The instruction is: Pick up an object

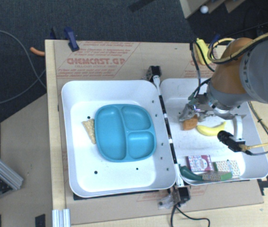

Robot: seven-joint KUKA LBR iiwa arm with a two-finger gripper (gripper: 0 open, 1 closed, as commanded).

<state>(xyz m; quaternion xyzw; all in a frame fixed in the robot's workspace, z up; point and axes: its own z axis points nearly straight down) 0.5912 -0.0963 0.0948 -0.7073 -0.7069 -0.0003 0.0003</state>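
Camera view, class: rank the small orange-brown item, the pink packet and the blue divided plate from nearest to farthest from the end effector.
From the end effector:
1. Small orange-brown item, right bin, just below it.
2. Pink packet, right bin's lower edge.
3. Blue divided plate, left bin.

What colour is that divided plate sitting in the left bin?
The divided plate is light blue, plain with no pattern; the camera view shows it clearly.

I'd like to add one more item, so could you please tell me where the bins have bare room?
Left bin: bare floor behind and in front of the blue plate. Right bin: only the back-left corner is bare; the gripper, banana and packets crowd the rest.
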